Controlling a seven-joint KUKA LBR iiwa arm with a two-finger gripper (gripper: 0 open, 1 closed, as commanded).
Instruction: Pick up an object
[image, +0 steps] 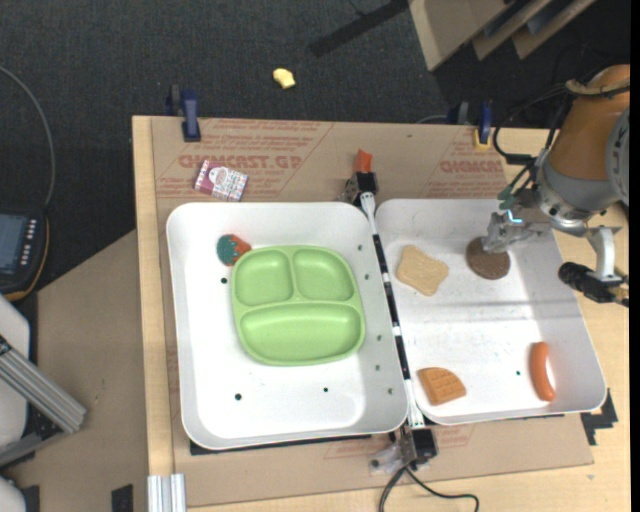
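Right bin (560, 400): gripper (497, 244) directly over brown round patty (488, 264); whether fingers are open or closed: cannot tell.

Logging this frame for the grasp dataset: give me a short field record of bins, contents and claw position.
left bin: green divided plate; small red-and-green item at the plate's upper-left corner
right bin: bread slice, brown round piece, orange-brown piece, sausage
claw: right bin, directly over the brown round piece
grasp: cannot tell
bench extras: pink packet behind left bin
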